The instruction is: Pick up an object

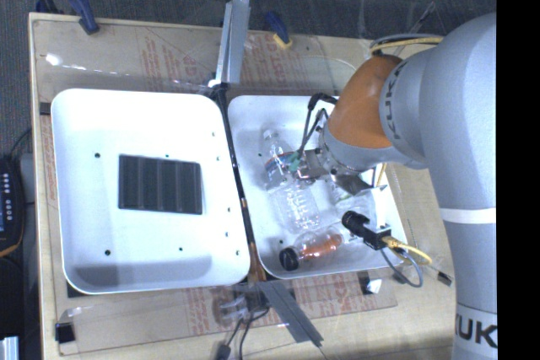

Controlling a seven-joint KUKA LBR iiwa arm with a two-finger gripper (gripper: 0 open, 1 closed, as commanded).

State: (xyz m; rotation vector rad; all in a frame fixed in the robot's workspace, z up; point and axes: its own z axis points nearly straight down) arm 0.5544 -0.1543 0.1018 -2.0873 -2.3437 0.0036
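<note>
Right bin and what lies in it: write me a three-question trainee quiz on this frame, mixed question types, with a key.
1. True or false: the dark grated panel lies in the left bin.
2. Which bin is the gripper over? A. left B. right
3. Fill in: the clear plastic bottle lies in the right bin, and the small copper-coloured bottle lies near that bin's ____ edge in the camera view.

Key: 1 true; 2 B; 3 bottom.
</note>
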